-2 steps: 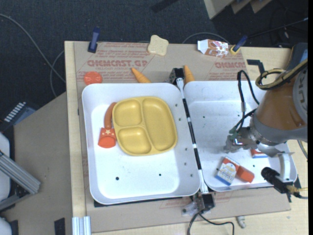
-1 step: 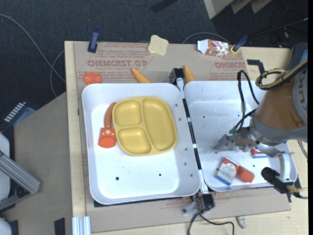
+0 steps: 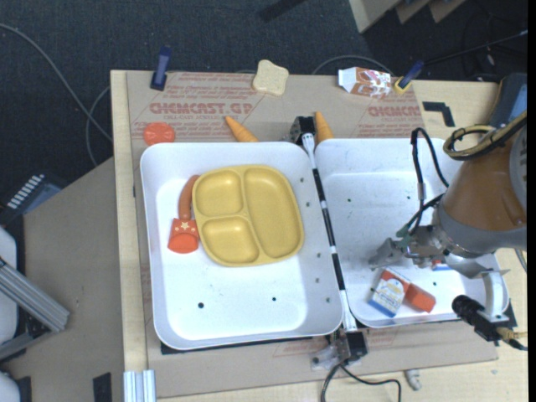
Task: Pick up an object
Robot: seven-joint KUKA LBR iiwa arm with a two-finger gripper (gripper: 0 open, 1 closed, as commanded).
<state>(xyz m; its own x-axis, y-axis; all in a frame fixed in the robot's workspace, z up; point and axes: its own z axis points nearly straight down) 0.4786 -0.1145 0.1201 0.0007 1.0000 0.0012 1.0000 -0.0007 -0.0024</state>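
While the gripper [image 3: 392, 252] hangs low over the right bin [image 3: 368, 174], I can't call anything picked up: nothing sits between its metal fingers, and from up here I can't tell how wide they stand. So the grasp itself is all left to do, then the lift.

Just below the gripper, toward the near wall, lies my likeliest target: a small carton [image 3: 388, 295], flat-sided, boxy, blue and white print, lying tilted on the bin floor. Touching its far side is an orange block [image 3: 419, 297], matte and blunt-ended, plastic by the look of it. Both are close under the wrist, apart from the fingertips as far as I can judge.

Well off to the gripper's left, in the other bin [image 3: 218, 308], there's a yellow tray [image 3: 247, 214], smooth moulded plastic, rounded corners, three compartments. Beside its far edge a red sausage [image 3: 187, 198] runs down to an orange cup [image 3: 183, 238], glossy toy stuff.

Beyond the bins, on the printed cardboard [image 3: 201, 103], I see a bread slice [image 3: 270, 77], pale and spongy-looking, two carrot cones [image 3: 240, 130], a crumpled wrapper [image 3: 365, 80] and a blue clip [image 3: 161, 67].

Both bins are shallow, white, hard-walled, floors speckled with small holes. Black cable [image 3: 423, 170] loops off the arm above the gripper.
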